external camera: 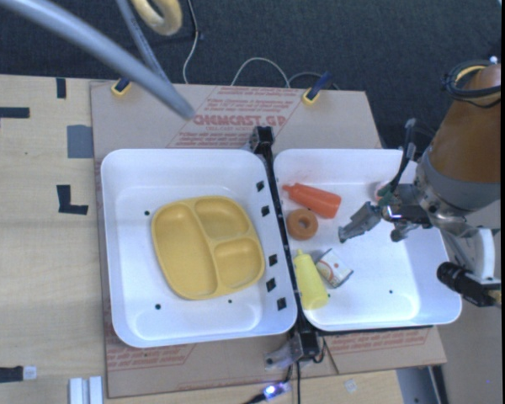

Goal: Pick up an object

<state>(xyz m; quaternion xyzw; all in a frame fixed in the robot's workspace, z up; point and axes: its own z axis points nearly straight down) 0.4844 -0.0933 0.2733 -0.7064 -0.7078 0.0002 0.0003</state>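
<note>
In the right bin (404, 305), along its left side, lie an orange carrot-shaped piece (313, 197), a brown ring (302, 224), a yellow bottle-like piece (309, 280) and a small white and brown item (332, 271). My gripper (377, 228) hangs over the middle of this bin, to the right of the ring. It is open, its two dark fingers are spread apart, and nothing sits between them. The left finger (356, 225) points toward the ring and stays clear of it.
The left bin (126, 225) holds a yellow divided plate (209, 246). A black divider (273, 225) runs between the bins. The orange-banded arm (467, 133) rises over the right bin's right edge. A grey pole (93, 36) crosses the upper left.
</note>
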